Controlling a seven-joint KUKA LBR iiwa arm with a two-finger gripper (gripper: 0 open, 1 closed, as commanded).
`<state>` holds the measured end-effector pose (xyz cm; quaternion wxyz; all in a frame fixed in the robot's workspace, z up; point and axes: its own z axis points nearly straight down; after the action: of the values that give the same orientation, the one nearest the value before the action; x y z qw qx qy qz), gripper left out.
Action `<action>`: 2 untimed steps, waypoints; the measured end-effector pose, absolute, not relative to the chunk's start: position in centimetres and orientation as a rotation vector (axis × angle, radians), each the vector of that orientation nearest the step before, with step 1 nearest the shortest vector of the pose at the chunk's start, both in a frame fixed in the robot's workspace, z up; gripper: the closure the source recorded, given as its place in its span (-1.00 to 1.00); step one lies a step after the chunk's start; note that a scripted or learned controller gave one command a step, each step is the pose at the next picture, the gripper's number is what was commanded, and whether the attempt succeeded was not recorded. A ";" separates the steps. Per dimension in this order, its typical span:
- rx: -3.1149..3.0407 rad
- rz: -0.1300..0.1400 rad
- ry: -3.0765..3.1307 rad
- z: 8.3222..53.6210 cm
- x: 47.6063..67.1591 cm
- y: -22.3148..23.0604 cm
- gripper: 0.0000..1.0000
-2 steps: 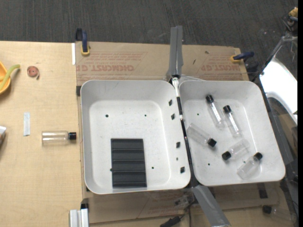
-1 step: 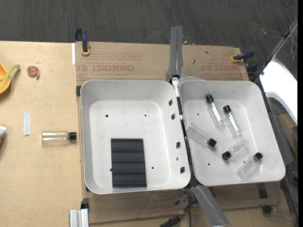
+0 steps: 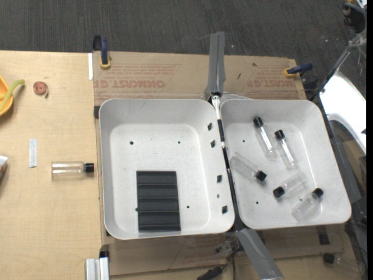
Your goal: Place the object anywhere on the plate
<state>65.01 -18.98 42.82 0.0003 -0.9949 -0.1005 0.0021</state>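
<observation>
Camera view, looking down at a slant. Two shallow white bins side by side on a brown cardboard sheet [image 3: 151, 77], with a wooden bench [image 3: 46, 226] to the left. A grey bar [image 3: 217, 63] running back from the seam between the bins.

In the left bin [image 3: 111, 174]: a dark ribbed plate [image 3: 157, 201], rectangular, lying flat near the front wall, a little left of the middle. Nothing lying on its ribs.

In the right bin [image 3: 326, 127]: five clear vials with black caps, all lying on their sides, none on the plate.
- Rear vial [image 3: 262, 134] towards the back, cap at its far end.
- Second vial [image 3: 285, 149] just beside it to the right, roughly parallel, cap also at the far end.
- Left vial [image 3: 248, 167] near the wall shared with the other bin, slanted, cap at its lower right end.
- Fourth vial [image 3: 289, 186] near the middle front, cap at its left end.
- Front vial [image 3: 307, 203] close to the front right corner, cap at its upper right end; hard to tell whether touching the fourth vial.

On the bench, well apart from the bins: a clear bottle [image 3: 71, 168] on its side, black cap pointing at the left bin; a small white strip [image 3: 32, 153]; a small reddish disc [image 3: 39, 88]; part of a yellow-orange bowl [image 3: 4, 95] at the left edge.

Clamps on the cardboard's back corners: left clamp [image 3: 101, 52], right clamp [image 3: 297, 70].
</observation>
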 end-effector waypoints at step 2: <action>-3.124 0.008 -0.313 44.0 58.9 -22.2 -1.00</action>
<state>58.85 -22.23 44.01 0.0008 -0.9950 -0.0996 0.0025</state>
